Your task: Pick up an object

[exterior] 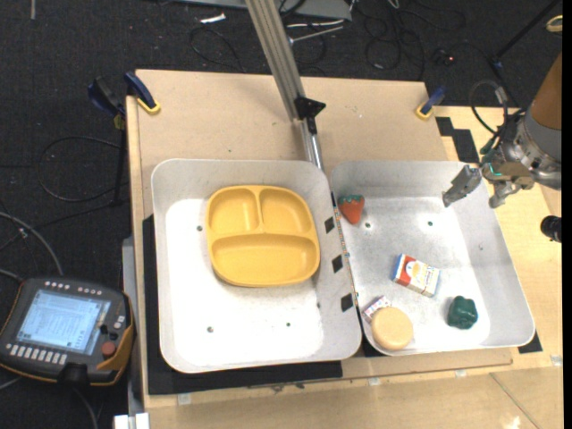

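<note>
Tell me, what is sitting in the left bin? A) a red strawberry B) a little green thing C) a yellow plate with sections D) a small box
C: the yellow plate with its divided sections lies in the left bin, while the strawberry, the small box and the green thing all sit in the right bin.

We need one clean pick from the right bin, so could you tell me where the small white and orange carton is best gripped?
The carton lies flat and slanted, apart from the tan round piece and the green toy. I would probably come straight down and close the gripper across its two long sides, which look straight and parallel, turning the wrist to match the slant.
</note>
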Tool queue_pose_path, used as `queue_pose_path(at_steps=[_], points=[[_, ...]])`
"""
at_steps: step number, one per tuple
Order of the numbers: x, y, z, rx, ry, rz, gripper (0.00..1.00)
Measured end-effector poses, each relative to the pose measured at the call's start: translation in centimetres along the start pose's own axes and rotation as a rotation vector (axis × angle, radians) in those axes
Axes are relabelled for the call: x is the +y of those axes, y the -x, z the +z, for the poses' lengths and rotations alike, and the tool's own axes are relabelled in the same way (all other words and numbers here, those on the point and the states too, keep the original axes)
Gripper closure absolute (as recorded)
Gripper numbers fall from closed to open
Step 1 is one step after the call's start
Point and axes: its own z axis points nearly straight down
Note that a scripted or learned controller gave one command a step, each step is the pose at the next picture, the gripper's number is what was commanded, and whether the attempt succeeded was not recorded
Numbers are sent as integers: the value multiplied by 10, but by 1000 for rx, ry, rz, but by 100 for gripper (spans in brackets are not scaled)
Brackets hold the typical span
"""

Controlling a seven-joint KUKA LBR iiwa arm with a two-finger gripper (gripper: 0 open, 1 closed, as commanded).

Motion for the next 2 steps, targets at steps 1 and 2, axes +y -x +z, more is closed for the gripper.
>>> queue_pose_path(at_steps=[1,2], points=[[0,0,0,0,0,0,0],[-10,0,58,1,-4,3,0]])
